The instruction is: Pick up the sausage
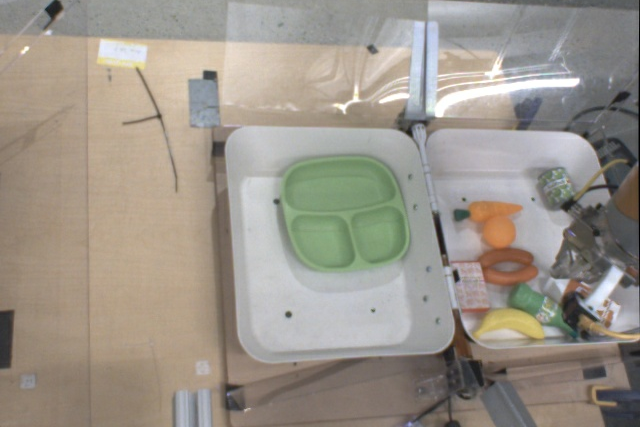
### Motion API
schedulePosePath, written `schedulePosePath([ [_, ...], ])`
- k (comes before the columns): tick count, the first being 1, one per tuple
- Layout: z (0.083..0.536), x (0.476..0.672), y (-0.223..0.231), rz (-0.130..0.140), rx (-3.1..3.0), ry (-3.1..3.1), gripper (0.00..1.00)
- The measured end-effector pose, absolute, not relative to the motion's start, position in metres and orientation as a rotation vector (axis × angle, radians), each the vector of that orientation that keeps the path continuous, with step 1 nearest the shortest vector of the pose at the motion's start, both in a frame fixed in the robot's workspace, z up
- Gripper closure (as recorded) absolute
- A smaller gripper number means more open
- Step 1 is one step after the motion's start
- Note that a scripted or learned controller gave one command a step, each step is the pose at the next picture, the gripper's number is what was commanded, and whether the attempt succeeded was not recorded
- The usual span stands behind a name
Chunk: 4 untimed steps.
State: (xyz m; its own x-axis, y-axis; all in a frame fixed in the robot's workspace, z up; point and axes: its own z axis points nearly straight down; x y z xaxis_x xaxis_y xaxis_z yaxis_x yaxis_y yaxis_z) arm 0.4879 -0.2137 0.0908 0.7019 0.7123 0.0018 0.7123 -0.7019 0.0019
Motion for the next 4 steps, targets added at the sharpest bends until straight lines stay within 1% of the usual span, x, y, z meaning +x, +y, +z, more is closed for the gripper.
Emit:
schedulePosePath([
  [1, 0.091, 0.537, -0.163, 0.001, 3.083, 0.603, 0.0],
  [2, 0.09, 0.497, -0.154, 0.0, 3.126, 0.326, 0.0],
  [3, 0.091, 0.595, -0.142, 0.002, 3.124, 0.332, 0.0],
  [4, 0.091, 0.51, -0.112, 0.001, 3.124, 0.342, 0.0],
])
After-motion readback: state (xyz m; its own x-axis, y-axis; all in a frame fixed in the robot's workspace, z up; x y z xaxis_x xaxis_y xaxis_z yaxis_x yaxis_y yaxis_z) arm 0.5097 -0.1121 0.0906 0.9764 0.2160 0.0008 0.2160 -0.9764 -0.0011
